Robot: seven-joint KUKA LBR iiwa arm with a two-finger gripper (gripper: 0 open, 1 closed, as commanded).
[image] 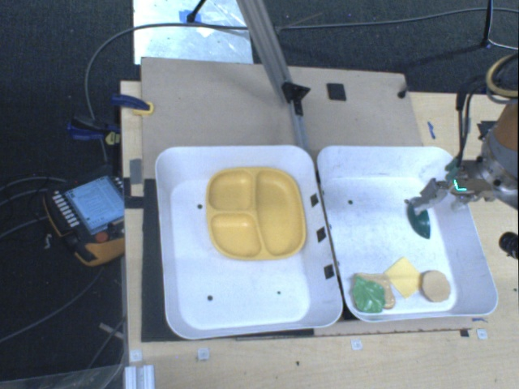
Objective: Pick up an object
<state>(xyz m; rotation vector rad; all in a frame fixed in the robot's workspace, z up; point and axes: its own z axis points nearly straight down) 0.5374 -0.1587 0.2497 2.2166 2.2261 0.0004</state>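
The claw [427, 199] hangs over the right bin [381, 177], close to that bin's right wall and about halfway along it, with the grey arm [499, 168] reaching in from the right edge and an orange band showing at the top of the wrist. Its two fingers point left and slightly down, and a dark green piece [421, 221] sits right at their tips; whether the fingers are closed on that piece or merely touching it from above I cannot tell, since the tips and the piece blur together. Taking the right bin as the reference, the other loose things lie along its near wall: a tan round piece [435, 286] in the near right corner, a yellow wedge [403, 275] just left of it and touching it, and a green lump on a tan slice [371, 293] further left, beside the wedge. All three lie well apart from the claw. Left of the right bin, and touching it along one side, is the left bin [182, 250], which holds a yellow divided plate [256, 213] in its far half.
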